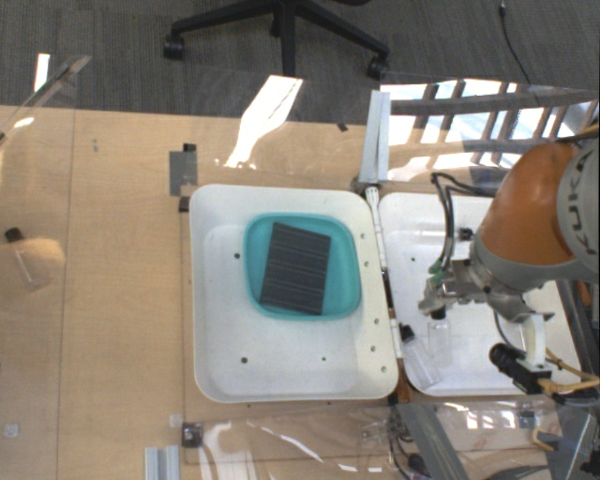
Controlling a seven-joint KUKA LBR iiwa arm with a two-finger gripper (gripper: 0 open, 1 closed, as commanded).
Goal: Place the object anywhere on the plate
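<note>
Camera view, looking down at a slant. You have two white bins side by side on the bench (103, 356). The left bin (220, 366) holds a teal plate (347, 281) toward its far half. A dark ribbed block (297, 268) lies flat on the plate, tilted slightly off the bin's edges, fully inside the plate's rim, with teal showing all round it.

You will see the arm (539, 216) come in from the right, its orange band above the wrist, over the right bin (412, 220). The gripper (437, 314) hangs above the left part of that bin, near the divider between the bins, well apart from the plate and the block. Nothing shows between its fingers; whether the jaws stand open or closed you cannot tell from this angle, since the wrist hides them.

Far of the bench, note the base of a chair (281, 23) on grey carpet.
</note>
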